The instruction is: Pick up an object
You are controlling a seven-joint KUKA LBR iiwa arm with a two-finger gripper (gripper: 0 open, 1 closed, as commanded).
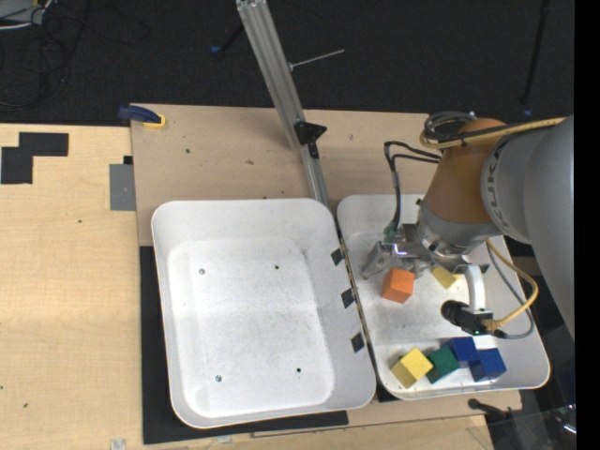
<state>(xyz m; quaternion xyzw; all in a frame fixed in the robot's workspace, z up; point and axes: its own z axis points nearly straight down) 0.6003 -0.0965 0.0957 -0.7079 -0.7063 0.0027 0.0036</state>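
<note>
Objects for picking all lay in the right bin [375,216], the 1 I had reached into from the right, while the left bin [178,251], the larger of the 2, sat just beside it with its floor bare. My arm [525,186], grey with its orange band, was bent low over the right bin so that my gripper [410,254] hung close above its floor. An orange block [398,285] sat tilted just below my gripper, touching or nearly so; I could not tell whether I gripped it, nor how my gripper was set. I judged it my likely target, being nearest. A cluster of blue [473,356], green [444,362] and yellow [412,367] blocks rested against the near rim, well apart from my reach, and another yellow block [442,277] peeked out beside my wrist.
</note>
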